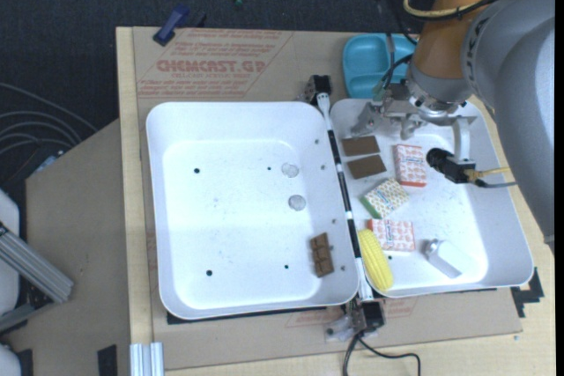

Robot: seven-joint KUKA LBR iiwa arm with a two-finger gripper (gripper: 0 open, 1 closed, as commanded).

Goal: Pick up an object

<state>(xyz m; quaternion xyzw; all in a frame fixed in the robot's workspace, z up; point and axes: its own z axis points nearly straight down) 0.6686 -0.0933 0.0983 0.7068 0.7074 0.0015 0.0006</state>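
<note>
Jaws — I can't tell their state from up here; gripper (pixel 414 112) sits low at the right bin's (pixel 493 264) far edge, near brown blocks (pixel 362 156).

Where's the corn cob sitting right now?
The corn cob lies in the right bin, along its left wall near the front corner, just beside the divider between the bins. Its nearest neighbour is the red-and-white packet to its upper right.
</note>
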